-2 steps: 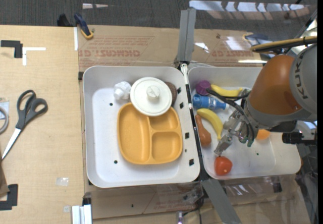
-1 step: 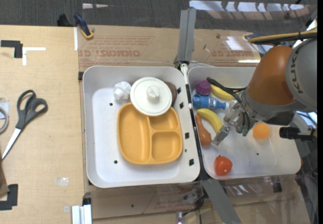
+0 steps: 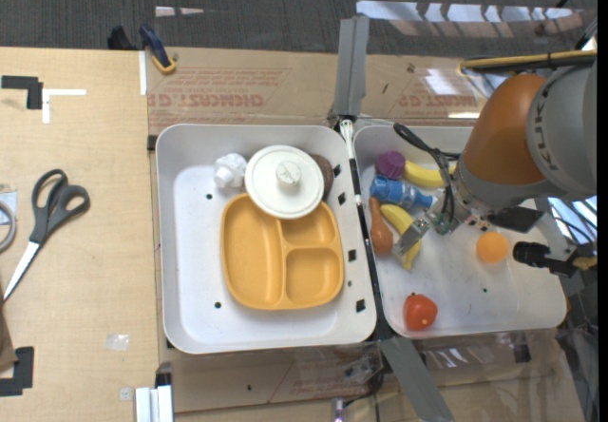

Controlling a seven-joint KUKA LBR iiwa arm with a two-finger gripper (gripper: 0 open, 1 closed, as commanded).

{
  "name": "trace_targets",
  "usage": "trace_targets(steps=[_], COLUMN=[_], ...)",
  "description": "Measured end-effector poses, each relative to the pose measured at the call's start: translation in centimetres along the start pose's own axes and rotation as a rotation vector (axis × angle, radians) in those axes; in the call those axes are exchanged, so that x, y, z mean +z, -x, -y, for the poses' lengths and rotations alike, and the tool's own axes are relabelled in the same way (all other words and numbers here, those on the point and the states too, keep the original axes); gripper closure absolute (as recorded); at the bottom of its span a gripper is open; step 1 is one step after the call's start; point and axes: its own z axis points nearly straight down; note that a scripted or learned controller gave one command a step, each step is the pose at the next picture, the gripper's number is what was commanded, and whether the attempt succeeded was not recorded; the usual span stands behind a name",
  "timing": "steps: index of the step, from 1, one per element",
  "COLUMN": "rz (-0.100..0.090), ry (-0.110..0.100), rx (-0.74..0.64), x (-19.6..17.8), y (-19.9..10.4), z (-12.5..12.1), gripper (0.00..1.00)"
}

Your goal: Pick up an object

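Objects for the pick were mostly sitting in the right bin (image 3: 475,301), bunched along its left wall. At the far left corner there was a purple piece (image 3: 389,163), with a yellow banana (image 3: 425,173) just beside it and a blue piece (image 3: 391,190) right in front of those. Closer to the near edge came a second banana (image 3: 397,219) and a brownish-orange piece (image 3: 381,235) hugging the left wall. An orange ball (image 3: 491,247) was out toward the middle-right, well apart from that pile, and a red tomato-looking thing (image 3: 420,311) sat alone near the near edge.

The gripper (image 3: 418,238) was down low in that bin, right at the second banana, with the arm's orange band (image 3: 503,140) over the bin's far right part. Honestly couldn't tell if the jaws were spread or closed, or if they were touching the banana at all; too small and cluttered there.

The left bin (image 3: 176,249) had an orange divided plate (image 3: 282,258) across its middle, a round white lid (image 3: 284,181) overlapping the plate's far edge, and a small white lump (image 3: 230,169) beside the lid toward the far left corner.

Scissors (image 3: 47,211) lay on the bench near its left edge.
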Motion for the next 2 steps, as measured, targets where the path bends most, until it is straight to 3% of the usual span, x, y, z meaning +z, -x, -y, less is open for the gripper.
trace_targets(steps=[1, 2], rz=[0.002, 0.004], ry=[-0.001, 0.001], rx=[-0.003, 0.091], x=[-0.9, -10.0], y=[0.0, -4.9], z=[0.0, -6.0], gripper=[1.0, 1.0])
